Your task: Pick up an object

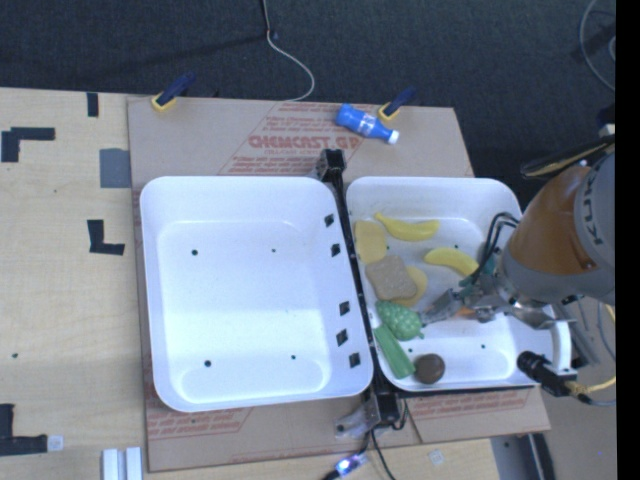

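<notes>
robot lab setup | two white bins (240, 198) clamped onto a cardboard sheet (290, 138) | tape-marked wooden tabletop (60, 298) | dark carpet floor (120, 18) | loose cable (290, 58)

Two shallow white plastic bins (240, 193) are sitting on the surface; the right bin is holding two yellow bananas (408, 228), one brown ball (429, 368), one tan sponge block (392, 279).
</notes>
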### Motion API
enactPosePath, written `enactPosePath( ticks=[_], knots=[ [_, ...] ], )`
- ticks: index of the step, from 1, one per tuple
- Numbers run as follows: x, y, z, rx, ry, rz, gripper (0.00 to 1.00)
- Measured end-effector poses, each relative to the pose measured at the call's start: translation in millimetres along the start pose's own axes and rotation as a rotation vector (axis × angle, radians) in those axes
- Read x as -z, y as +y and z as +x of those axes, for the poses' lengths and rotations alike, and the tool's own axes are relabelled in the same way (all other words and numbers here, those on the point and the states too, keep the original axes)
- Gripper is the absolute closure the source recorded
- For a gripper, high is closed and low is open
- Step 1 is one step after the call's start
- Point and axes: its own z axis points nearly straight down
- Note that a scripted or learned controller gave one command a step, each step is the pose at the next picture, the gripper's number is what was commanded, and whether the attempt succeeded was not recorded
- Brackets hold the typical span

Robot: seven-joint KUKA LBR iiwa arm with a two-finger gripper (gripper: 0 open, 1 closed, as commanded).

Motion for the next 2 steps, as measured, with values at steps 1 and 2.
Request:
enactPosePath(
  ticks=[1, 2],
  knots=[
    [6.8, 79.3, 64.7, 0.008, -0.002, -0.012, 0.0],
    [7.1, 133.0, 78.5, 0.005, -0.005, 0.003, 0.0]
  ],
)
